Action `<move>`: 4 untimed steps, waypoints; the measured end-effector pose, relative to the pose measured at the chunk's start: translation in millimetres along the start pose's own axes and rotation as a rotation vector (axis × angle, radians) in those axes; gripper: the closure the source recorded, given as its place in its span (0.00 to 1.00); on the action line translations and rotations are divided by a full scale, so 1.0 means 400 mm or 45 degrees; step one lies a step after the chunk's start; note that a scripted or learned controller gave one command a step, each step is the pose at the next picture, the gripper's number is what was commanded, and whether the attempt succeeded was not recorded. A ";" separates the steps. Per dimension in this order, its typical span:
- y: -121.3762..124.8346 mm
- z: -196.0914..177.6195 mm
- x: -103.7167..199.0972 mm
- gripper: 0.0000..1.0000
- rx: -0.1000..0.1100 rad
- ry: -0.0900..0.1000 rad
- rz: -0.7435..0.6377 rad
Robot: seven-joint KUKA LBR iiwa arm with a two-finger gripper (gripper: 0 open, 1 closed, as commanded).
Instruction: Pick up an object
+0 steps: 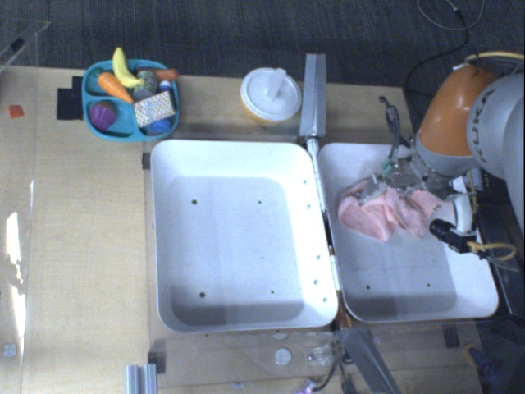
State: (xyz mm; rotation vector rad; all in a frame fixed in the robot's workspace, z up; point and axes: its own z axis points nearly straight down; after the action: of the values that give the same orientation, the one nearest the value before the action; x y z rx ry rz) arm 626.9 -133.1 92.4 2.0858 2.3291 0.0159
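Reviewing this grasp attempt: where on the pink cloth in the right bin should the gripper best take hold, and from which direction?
Probably the raised, bunched folds in the middle of the pink cloth, approached straight down from above. It lies crumpled on the right bin's floor, so a fold ridge gives the fingers something to pinch; its flat edges would not. The gripper is at the cloth's upper edge.

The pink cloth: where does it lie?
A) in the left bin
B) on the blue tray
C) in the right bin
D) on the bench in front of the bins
C: the pink cloth lies crumpled on the floor of the right bin, under the gripper.
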 end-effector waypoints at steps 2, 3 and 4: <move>-0.041 -0.002 0.123 0.00 -0.005 0.001 -0.171; 0.108 0.004 0.087 0.00 0.014 0.006 -0.198; -0.041 -0.001 0.060 0.00 0.000 0.000 -0.146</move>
State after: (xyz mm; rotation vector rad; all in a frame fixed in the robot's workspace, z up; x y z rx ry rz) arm 607.9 -111.2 92.5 1.9481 2.4447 0.0139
